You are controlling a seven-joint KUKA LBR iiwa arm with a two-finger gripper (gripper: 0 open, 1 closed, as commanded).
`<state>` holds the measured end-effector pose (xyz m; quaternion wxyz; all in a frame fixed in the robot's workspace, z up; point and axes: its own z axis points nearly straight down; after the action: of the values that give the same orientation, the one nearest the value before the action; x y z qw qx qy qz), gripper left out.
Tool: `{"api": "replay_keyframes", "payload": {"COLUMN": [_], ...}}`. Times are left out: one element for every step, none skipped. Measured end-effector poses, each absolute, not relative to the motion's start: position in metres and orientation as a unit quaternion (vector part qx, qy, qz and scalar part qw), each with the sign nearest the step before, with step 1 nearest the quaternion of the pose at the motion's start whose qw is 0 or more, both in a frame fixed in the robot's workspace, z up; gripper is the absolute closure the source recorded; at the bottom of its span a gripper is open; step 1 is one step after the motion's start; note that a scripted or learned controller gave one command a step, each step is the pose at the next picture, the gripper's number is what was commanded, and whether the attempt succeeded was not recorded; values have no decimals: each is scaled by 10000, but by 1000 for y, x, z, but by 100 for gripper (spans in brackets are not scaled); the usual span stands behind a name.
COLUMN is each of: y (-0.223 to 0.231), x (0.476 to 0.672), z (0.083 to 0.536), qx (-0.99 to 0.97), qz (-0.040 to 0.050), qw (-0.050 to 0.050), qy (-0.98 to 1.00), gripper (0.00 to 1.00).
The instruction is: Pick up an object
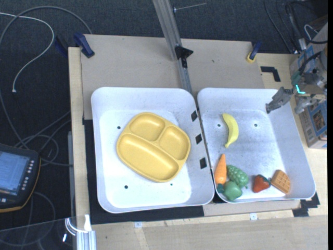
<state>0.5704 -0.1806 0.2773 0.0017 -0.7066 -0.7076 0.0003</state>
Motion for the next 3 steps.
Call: {"api": "replay_keyframes", "payload": {"y": [-173,-169,-169], "x": [576,578,579], "z": [230,168,104], "qx": [-7065,-7069,-7072], "qz": [14,18,19], "qw": [32,42,43], "qy": [-7077,-7073,-7070], "gripper": [0,0,0]}}
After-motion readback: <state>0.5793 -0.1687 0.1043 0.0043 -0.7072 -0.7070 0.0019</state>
